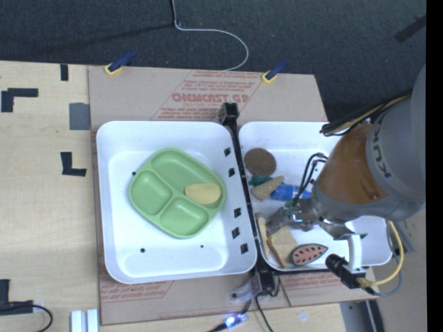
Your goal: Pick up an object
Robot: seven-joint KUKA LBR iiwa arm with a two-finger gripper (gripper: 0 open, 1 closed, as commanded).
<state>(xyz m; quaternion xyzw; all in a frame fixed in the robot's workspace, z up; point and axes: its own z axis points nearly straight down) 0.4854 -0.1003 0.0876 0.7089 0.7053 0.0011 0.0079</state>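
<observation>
Camera view from above: two shallow white bins sit side by side on a cardboard sheet over the wooden counter (41,185). The left white bin (118,254) holds a green three-compartment plastic plate (166,199), with a pale yellow rounded piece (203,194) in its right compartment. The right white bin (291,133) holds a brown round disc (260,161), a tan wedge (266,187), a blue piece (284,193), a beige slab (282,243) and a red seeded slice (309,254). The grey and orange arm (367,171) reaches over this bin. Its end effector (291,216) sits low among these items; whether it is open or closed cannot be told.
</observation>
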